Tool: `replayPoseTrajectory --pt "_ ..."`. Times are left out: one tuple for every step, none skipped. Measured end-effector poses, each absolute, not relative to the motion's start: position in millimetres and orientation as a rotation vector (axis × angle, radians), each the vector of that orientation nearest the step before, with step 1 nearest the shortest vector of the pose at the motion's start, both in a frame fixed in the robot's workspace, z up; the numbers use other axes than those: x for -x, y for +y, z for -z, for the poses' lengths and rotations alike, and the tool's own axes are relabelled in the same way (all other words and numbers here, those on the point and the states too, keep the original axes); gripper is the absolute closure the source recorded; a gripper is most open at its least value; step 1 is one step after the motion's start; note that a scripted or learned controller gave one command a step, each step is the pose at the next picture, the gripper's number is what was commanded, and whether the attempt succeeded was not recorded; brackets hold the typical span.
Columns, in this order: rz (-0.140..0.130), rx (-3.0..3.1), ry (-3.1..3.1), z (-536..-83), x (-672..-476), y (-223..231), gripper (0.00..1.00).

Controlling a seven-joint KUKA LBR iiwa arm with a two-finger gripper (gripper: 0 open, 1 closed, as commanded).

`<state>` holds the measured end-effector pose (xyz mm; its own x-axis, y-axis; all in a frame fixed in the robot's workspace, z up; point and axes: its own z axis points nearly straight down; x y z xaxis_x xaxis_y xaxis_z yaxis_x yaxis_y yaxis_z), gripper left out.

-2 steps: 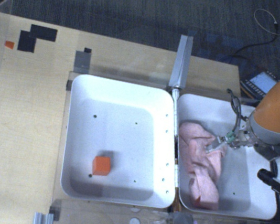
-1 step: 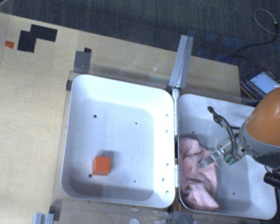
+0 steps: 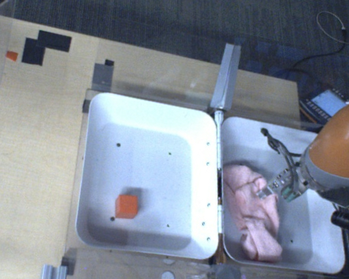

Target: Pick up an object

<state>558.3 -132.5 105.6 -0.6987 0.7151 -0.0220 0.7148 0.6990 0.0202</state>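
pink cloth (image 3: 252,211): crumpled soft lump lying in the right bin, on the left half of it, stretching from about the middle down toward the near edge, bunched thicker at the near end

gripper (image 3: 277,188): sitting right at the upper right part of the cloth, fingertips down at the fabric or just touching it, honestly can't tell if anything's pinched between them

fingers: too small and blurry to call, can't tell if they're spread or closed

arm (image 3: 348,148): comes in from the right, big grey body with the orange band bulging over the right bin's far right corner, wrist angled down and left toward the cloth

cable thing (image 3: 273,143): thin dark curved bit running from the wrist area out over the far side of the right bin floor

right bin (image 3: 314,255): shallow white tray, cloth takes up the left side, bare floor on the right and near right

left bin (image 3: 162,133): same kind of white tray, just beside the right one, edges nearly touching along the middle

orange block (image 3: 127,206): small cube in the left bin, near left part of the floor, well apart from the gripper and the cloth

bench (image 3: 28,144): light wood surface, a few black patches (image 3: 43,46) and a tiny orange mark (image 3: 11,56) up at the far left

metal bar (image 3: 226,78): grey upright strip at the far side, lined up between the two bins
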Motion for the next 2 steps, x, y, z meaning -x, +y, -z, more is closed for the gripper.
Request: replayPoseTrajectory --pt "-0.006 -1.526 2.736 -124.4 -605.4 -132.5 1.0" --pt "-0.009 -1.508 2.743 -211.2 -648.1 -73.7 1.0"
